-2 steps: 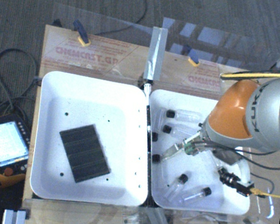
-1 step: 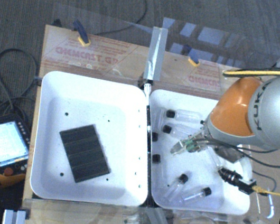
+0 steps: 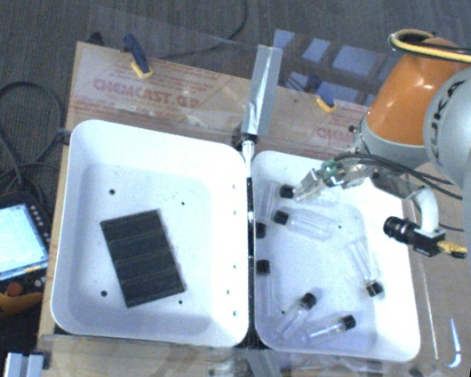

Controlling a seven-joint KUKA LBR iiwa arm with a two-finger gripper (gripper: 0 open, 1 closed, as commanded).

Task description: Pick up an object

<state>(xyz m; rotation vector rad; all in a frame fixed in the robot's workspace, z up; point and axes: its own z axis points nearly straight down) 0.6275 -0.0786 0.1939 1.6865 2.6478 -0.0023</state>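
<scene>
Several clear vials with black caps lie scattered in the right bin [image 3: 388, 345]: one near the middle [image 3: 306, 225], one at the right [image 3: 364, 267], and two near the front [image 3: 297, 312] [image 3: 330, 326]. In the left bin [image 3: 96, 159] a dark ribbed rectangular pad [image 3: 141, 257] lies flat. My gripper [image 3: 313, 184] hangs over the back left corner of the right bin, just beside a black-capped vial [image 3: 287, 191]. Nothing can be made out in its grasp.
The grey arm with its orange band [image 3: 414, 97] fills the upper right, with a cable and a small black fitting [image 3: 402, 229] over the right bin's far side. A metal post [image 3: 262, 88] stands behind the two bins. A teach pendant [image 3: 0, 245] lies on the floor at left.
</scene>
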